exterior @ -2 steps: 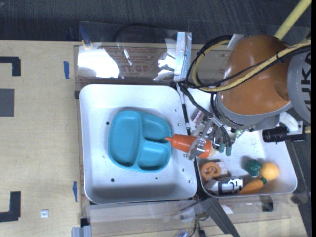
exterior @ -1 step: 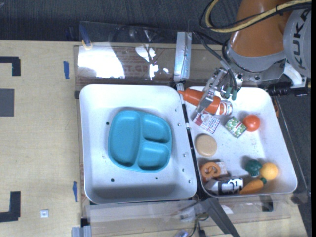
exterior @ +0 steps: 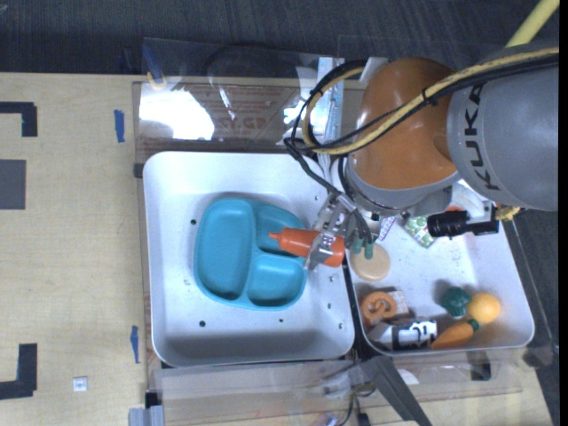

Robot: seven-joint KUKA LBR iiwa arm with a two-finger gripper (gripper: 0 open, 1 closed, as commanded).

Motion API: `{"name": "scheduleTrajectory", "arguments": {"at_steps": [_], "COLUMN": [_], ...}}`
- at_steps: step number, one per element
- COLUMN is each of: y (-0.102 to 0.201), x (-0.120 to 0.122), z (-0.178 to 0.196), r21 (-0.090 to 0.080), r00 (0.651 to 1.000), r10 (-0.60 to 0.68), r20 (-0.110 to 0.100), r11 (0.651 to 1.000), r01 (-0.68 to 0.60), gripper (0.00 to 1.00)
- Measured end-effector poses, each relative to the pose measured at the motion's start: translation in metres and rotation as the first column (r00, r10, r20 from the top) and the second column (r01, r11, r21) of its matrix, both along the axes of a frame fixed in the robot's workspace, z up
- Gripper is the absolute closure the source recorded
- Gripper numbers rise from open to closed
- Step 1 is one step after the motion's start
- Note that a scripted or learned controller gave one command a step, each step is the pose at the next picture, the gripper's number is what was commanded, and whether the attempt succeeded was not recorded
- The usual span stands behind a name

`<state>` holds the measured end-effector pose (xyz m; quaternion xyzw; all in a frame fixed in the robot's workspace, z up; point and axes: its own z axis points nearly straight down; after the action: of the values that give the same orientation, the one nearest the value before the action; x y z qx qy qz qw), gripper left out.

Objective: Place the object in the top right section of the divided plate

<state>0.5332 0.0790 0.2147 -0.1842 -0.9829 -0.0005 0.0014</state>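
A blue divided plate [exterior: 240, 254] lies in the left white bin [exterior: 177, 327]. An orange carrot-shaped toy [exterior: 302, 241] sits over the plate's upper right section, reaching past its right rim. My gripper [exterior: 325, 243] hangs right at the toy's right end, with metal fingers on both sides of it. The grey arm with its orange band [exterior: 404, 136] comes in from the upper right and hides part of the right bin.
The right bin [exterior: 510, 322] holds a round beige disc [exterior: 371, 263], a pretzel-like piece [exterior: 380, 305], a black-and-white bottle [exterior: 410, 334], an orange carrot [exterior: 454, 332], a yellow lemon [exterior: 485, 308] and a green piece [exterior: 455, 300]. A clear plastic sheet [exterior: 231, 105] lies behind the bins.
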Motion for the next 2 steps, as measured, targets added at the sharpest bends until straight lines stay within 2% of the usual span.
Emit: {"name": "scheduleTrajectory", "arguments": {"at_steps": [1, 2], "y": [0.034, 0.033], "x": [-0.031, -0.041], "z": [-0.094, -0.106], "r21": [0.004, -0.001], "r00": [0.996, 0.997], "r10": [0.074, 0.075], "r20": [0.04, 0.007], "r11": [0.997, 0.997], "r01": [-0.074, -0.075], "gripper": [1.0, 0.0]}}
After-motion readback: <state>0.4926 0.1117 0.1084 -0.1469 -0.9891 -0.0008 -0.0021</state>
